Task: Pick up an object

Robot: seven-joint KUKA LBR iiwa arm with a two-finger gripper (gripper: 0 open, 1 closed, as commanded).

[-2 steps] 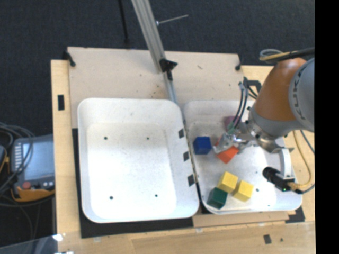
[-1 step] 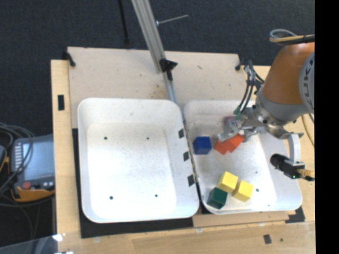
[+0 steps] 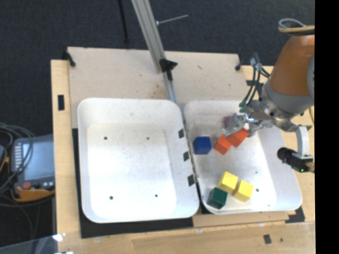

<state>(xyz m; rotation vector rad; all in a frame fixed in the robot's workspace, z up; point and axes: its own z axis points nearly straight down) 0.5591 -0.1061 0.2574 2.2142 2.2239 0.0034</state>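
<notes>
Camera view is looking down at a slant on a tan wooden counter point(image 3: 122, 73) on which two shallow white plastic bins are sitting side by side. The left bin point(image 3: 132, 107) is being seen with its speckled white floor bare of blocks. The right bin point(image 3: 275, 194) is being seen holding several small blocks.

The grey arm with the orange band point(image 3: 294, 62) is reaching in from the right, over the far right part of the right bin. Its tool point(image 3: 237, 126) is being held low over the far middle of that bin, just above an orange rectangular block point(image 3: 231, 141). The orange block is lying tilted, its far end directly under the tool tip; whether the block is being touched or clamped cannot be told, and whether the tool is apart or together cannot be told either.

A blue cube point(image 3: 202, 145) is sitting just left of the orange block, near the bin's left wall. At the near end of the right bin, two yellow cubes point(image 3: 235, 186) are resting touching each other, and a dark green cube point(image 3: 217, 197) is lying just beside them on the left, close to the near rim.

A slanted aluminium rail point(image 3: 150, 28) is being seen running from the far edge down to the gap between the bins. A grey control pendant point(image 3: 29, 165) is lying off the counter at the far left.
</notes>
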